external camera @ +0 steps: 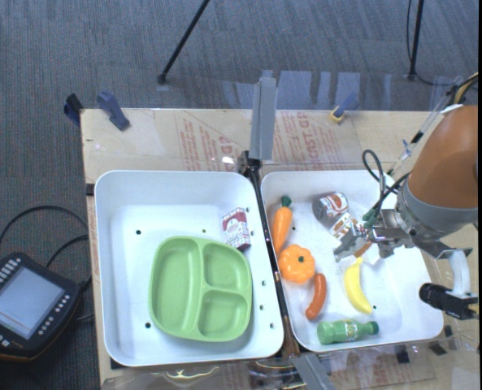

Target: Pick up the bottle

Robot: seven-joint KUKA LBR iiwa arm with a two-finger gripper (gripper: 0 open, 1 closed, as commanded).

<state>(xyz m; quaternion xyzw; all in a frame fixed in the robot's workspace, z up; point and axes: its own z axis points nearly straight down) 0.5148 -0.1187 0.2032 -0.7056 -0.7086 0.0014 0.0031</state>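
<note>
My gripper [356, 245] over the right bin [411, 299], fingers spread with nothing between them, can [333, 207] just up-left of it, banana [356, 287] just below, bottle [347, 331] lying farther down past the banana, sausage [315, 296] and pumpkin [296, 264] to its left.

Pretty clearly a robotics lab or test cell, not anyone's kitchen. The floor is grey office-style carpet [78, 39], and tripod legs [188, 35] stand on it behind the bench. The bench top is covered in taped-down cardboard [184, 140], with two white bins [115, 187] clamped side by side. A robot teach pendant [21, 303] with its cable lies on the floor at the left. The food in the bins is plastic toy stuff, like the pumpkin [296, 263] and banana [356, 288].
</note>
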